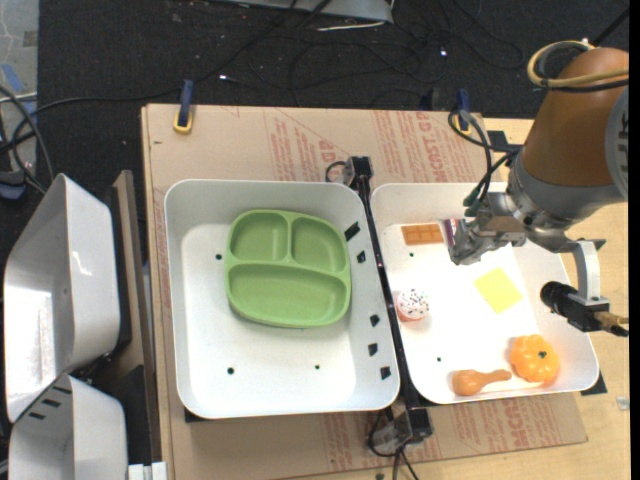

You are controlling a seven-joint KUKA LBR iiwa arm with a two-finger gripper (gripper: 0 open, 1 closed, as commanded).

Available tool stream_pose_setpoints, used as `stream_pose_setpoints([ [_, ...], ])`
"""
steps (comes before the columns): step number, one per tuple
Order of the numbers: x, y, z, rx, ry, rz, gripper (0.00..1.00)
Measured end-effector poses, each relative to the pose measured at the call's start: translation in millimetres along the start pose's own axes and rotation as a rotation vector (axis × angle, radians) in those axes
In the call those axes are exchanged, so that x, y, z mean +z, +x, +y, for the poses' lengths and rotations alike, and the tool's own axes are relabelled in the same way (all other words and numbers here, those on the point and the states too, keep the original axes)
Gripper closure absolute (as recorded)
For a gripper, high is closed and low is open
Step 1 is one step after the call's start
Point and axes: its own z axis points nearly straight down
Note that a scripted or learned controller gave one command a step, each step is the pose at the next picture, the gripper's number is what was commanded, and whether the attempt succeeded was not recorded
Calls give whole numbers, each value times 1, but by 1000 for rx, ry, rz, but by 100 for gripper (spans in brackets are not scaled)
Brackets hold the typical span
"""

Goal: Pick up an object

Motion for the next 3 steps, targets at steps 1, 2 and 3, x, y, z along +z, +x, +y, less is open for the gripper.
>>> stream_pose_setpoints([
  [1,6,44,8,0,0,0,100],
  [2,18,103,24,-1,-2,0,100],
  [3,9,155,41,0,-5,0,100],
])
